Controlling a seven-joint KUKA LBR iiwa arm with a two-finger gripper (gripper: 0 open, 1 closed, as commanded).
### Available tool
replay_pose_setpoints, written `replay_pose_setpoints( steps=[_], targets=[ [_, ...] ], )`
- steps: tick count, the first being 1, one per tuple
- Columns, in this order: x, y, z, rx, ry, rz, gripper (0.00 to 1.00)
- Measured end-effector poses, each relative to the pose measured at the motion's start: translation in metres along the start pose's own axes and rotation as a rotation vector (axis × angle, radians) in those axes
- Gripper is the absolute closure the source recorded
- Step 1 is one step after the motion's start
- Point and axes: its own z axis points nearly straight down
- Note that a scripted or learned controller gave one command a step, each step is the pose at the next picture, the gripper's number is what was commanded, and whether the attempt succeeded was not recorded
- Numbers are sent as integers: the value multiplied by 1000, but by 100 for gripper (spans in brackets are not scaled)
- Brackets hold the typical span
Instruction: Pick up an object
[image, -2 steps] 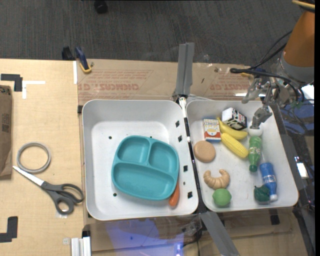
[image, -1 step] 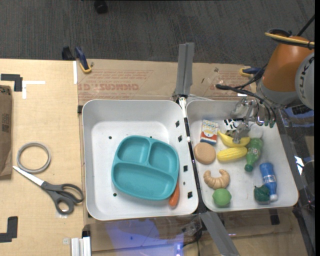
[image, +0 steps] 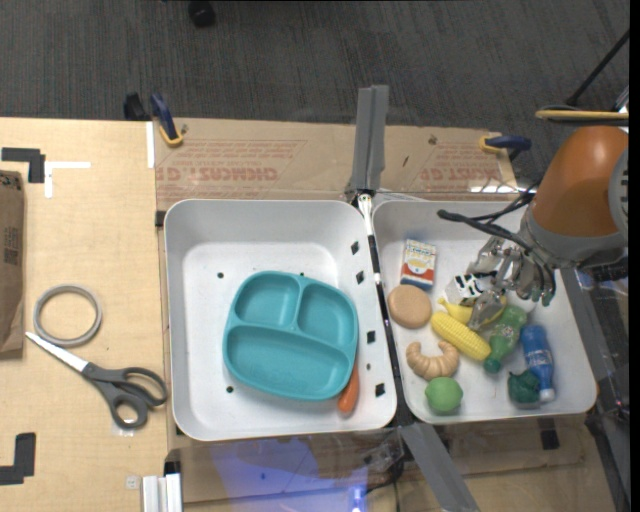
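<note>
My gripper (image: 492, 292) hangs low in the right bin (image: 577, 330), reaching in from the right under the orange wrist band. It sits over a black-and-white item (image: 463, 287) and the top of a green bottle (image: 503, 338), just above a yellow corn cob (image: 460, 335). Close by lie a tan bun (image: 409, 306), a croissant (image: 433, 360), a green round fruit (image: 444, 396), a blue bottle (image: 537, 360), a dark green piece (image: 524, 388) and a small carton (image: 419, 263). The gripper body hides what lies directly beneath it.
The left bin (image: 190, 300) holds a teal divided plate (image: 292, 335) and an orange carrot (image: 348, 393) at its right wall. On the bench to the left lie scissors (image: 105, 380) and a tape roll (image: 67, 313). Clamps hold cardboard behind the bins.
</note>
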Motion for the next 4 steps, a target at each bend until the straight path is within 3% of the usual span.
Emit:
replay_pose_setpoints(
  steps=[1, 2, 3, 4],
  targets=[
    [-3, 1, -12, 1, -8, -2, 100],
    [-2, 1, -11, 1, -5, -2, 0],
    [67, 44, 3, -1, 8, 51, 0],
    [66, 44, -7, 0, 4, 49, 100]
  ],
)
